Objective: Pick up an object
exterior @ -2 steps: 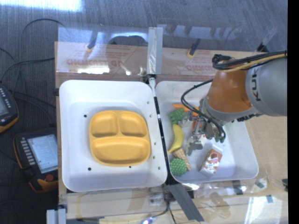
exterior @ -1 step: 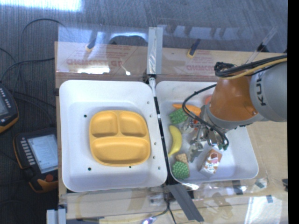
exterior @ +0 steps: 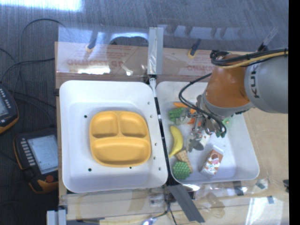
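My gripper (exterior: 198, 138) hangs low over the middle of the right bin (exterior: 243, 165), under the orange wrist band. Just left of it lies a yellow banana (exterior: 176, 140). Below the banana sit a waffle-cone piece (exterior: 184, 156) and a green broccoli (exterior: 182, 168). A small red-and-white carton (exterior: 212, 162) lies to the gripper's lower right. Orange and green toy pieces (exterior: 178, 112) lie at the bin's upper left, partly hidden by the arm. I see nothing clearly between the fingers.
The left bin (exterior: 75, 102) holds a yellow divided plate (exterior: 120, 137). A ridge (exterior: 159, 125) separates the two bins. Black cables loop over the wrist. A tablet and a pendant lie off the bench at the left.
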Controlling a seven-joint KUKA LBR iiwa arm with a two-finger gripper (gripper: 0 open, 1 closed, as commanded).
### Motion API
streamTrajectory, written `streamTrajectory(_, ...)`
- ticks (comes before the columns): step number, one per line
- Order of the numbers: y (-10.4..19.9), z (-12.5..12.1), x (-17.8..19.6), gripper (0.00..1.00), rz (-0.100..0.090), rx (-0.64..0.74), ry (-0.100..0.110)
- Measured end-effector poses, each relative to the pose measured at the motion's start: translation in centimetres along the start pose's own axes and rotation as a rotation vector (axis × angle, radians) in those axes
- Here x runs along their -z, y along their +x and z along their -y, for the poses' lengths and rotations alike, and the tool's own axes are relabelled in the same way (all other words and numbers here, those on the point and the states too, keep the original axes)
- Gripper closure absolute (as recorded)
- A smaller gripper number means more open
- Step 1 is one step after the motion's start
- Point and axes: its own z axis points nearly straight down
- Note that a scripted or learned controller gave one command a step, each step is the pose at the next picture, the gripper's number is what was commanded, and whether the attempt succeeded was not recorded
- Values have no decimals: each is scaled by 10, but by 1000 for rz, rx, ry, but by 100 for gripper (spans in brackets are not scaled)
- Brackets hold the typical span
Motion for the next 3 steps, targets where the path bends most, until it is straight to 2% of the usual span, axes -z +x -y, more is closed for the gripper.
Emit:
streamTrajectory(1, 40, 19, 1, 0, 5, 133, 0)
streamTrajectory(2, -48, 1, -1, 0, 5, 179, -1)
streamTrajectory(3, 5, 31, 0, 0, 0, 158, -3)
